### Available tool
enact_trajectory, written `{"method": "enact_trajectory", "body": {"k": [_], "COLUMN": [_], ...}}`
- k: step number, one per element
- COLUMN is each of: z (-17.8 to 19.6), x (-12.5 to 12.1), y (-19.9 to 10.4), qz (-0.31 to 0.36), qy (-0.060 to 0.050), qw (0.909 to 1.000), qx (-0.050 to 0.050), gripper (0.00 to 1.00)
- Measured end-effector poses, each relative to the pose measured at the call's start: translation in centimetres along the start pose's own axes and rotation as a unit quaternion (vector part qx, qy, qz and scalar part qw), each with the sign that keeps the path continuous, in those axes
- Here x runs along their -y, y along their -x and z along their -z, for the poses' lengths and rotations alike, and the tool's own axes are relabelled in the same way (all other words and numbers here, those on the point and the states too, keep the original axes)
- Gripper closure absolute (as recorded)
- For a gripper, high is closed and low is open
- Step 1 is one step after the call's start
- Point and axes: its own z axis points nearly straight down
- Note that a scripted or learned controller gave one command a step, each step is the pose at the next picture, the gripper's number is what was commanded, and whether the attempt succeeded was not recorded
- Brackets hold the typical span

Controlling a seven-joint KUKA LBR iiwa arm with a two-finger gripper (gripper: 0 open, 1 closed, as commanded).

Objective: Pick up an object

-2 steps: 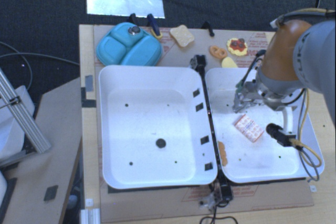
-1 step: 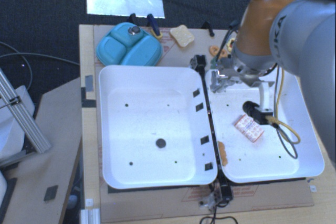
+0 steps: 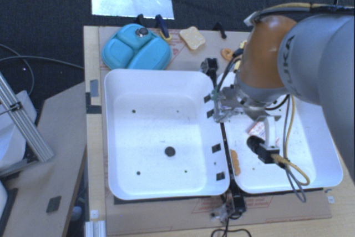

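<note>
My gripper (image 3: 224, 110) hangs low over the left edge of the right bin (image 3: 316, 175), close to the divide between the two bins, largely covered by the orange-banded wrist. A red and white packet (image 3: 256, 129) lies just right of it in the right bin. An elongated orange piece (image 3: 234, 162) rests near that bin's front left corner. A small dark round object (image 3: 170, 151) sits in the middle of the left bin (image 3: 119, 119). Nothing can be seen held by the gripper.
Behind the bins on the bench lie a blue sectioned plate (image 3: 136, 48), a toast-like piece (image 3: 192, 38) and a small orange ring (image 3: 227, 53). Black clips (image 3: 217, 148) run along the divide. A yellow cable (image 3: 294, 172) loops over the right bin.
</note>
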Motion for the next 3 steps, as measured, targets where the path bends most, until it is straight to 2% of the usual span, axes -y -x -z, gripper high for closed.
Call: {"method": "enact_trajectory", "body": {"k": [1,2,3], "z": [0.0,11.9,14.7], "x": [6.3,6.2,6.9], "y": [6.7,2.7,1.7], "qz": [-0.007,0.001,0.0], "qy": [0.0,0.01,0.005], "qw": [1.0,1.0,1.0], "qx": [0.002,0.0,0.001], "gripper": [1.0,1.0,1.0]}}
